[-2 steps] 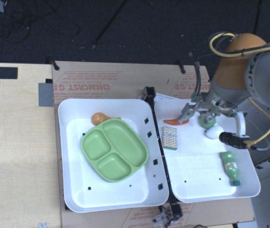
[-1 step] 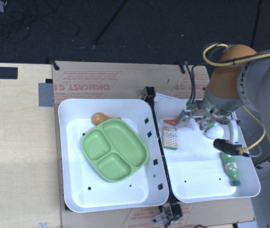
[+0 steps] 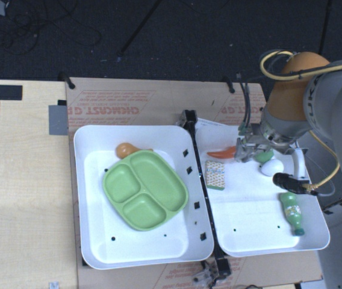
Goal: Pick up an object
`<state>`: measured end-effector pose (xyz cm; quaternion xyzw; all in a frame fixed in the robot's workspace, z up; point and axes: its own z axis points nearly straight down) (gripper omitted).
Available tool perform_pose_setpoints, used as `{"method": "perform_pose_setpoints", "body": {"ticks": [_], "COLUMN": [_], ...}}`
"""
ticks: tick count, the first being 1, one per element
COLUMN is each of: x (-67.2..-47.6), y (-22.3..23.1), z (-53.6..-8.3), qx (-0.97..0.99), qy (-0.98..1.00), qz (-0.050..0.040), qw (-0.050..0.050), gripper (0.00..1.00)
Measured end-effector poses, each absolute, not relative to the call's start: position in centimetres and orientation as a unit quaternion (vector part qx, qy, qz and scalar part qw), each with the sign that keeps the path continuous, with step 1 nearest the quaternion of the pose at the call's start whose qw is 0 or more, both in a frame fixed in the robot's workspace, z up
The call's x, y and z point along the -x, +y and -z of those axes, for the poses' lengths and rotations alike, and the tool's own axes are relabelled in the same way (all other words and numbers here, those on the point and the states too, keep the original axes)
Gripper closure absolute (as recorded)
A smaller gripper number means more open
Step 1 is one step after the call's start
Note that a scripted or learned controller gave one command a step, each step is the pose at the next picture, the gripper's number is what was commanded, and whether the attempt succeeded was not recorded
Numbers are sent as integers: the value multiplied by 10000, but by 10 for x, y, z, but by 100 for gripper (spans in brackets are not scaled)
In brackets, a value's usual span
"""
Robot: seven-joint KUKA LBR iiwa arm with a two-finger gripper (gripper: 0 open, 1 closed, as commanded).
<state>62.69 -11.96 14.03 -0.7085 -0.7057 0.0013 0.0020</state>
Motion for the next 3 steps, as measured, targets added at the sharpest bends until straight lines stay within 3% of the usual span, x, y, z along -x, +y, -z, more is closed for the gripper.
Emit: {"method": "perform_pose_setpoints", "body": {"ticks": [2, 3], "x": [-618, -618], "y": [-132, -134], "z": [-253, -275], "qx": [7097, 7088], "qy": [-7045, -7055], "qz": [0, -1], "qw": [1, 4], "gripper": [100, 100]}}
